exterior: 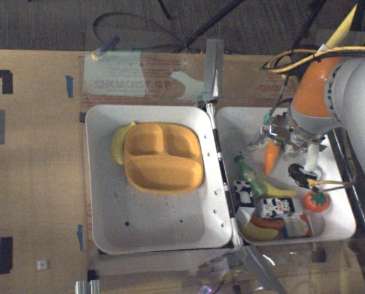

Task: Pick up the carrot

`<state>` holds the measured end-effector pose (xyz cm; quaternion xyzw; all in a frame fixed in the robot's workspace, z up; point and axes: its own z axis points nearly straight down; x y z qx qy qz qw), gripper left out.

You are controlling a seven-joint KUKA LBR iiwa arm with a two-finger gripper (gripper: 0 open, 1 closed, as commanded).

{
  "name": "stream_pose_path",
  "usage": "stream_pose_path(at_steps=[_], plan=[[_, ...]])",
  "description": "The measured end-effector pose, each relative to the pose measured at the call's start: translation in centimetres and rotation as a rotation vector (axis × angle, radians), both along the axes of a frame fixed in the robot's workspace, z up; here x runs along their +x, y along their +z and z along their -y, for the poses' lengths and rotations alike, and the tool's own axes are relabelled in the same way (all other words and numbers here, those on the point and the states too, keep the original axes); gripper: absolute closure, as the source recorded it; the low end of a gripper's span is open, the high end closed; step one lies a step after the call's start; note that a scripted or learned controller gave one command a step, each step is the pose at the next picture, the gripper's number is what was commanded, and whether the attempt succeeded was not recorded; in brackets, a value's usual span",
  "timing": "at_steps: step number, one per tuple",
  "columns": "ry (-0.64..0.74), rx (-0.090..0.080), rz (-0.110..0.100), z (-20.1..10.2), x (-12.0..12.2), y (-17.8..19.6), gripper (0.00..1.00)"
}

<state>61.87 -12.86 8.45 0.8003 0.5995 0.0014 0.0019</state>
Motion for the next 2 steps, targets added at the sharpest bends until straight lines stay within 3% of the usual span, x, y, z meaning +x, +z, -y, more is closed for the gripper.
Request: stream_pose_path(at_steps=[1, 2], plan=[[0.002, -0.002, 0.0, 0.0, 0.1, 0.9, 1.0], [0.22, 0.0, -0.006, -3.8, -0.2, 13.6, 1.0]])
